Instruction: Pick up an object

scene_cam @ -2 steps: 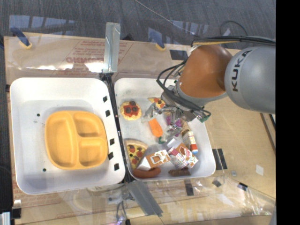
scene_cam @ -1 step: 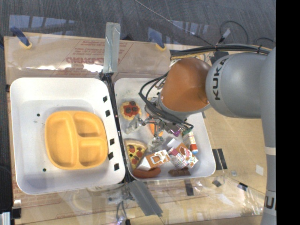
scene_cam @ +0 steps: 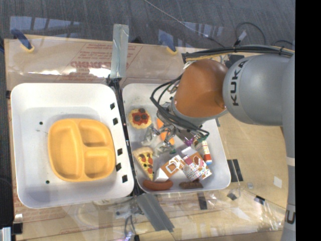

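Nearest, 2 brown toy sausages (scene_cam: 158, 185) are lying along the right white plastic bin's (scene_cam: 223, 174) front wall, beside a pizza slice (scene_cam: 146, 161). Farther back, the metal gripper (scene_cam: 163, 136) is hanging low over the toys; whether it is gripping anything, I cannot tell.

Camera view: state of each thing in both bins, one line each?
Yellow tray: flat, upright, in left bin.
Round pizza toy: flat, right bin.
Pizza slice: flat.
Sausage: lying along near wall.
Carton: tipped over.
Gripper: low among toys.
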Controlling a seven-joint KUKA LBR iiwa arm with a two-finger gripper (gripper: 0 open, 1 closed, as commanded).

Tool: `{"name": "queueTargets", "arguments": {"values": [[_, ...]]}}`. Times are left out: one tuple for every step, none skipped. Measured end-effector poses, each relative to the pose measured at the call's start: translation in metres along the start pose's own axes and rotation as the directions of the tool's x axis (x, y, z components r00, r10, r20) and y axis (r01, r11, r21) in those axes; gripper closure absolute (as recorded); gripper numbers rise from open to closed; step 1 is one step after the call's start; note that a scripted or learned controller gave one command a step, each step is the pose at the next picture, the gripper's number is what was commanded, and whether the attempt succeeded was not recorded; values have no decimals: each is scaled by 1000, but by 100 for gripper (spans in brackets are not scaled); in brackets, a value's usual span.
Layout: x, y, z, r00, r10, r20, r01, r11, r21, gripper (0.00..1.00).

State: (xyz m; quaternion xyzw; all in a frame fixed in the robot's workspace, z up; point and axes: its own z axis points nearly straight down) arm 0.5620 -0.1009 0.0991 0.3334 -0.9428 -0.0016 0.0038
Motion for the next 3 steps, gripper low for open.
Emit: {"name": "queueTargets", "arguments": {"values": [[-39, -33, -156, 999, 45, 13, -45, 999, 12, 100], [-37, -32, -151, 999, 47, 7, -47, 999, 4, 0], [7, -1, 9, 1000, -11, 5, 11, 1000, 2, 0]]}}
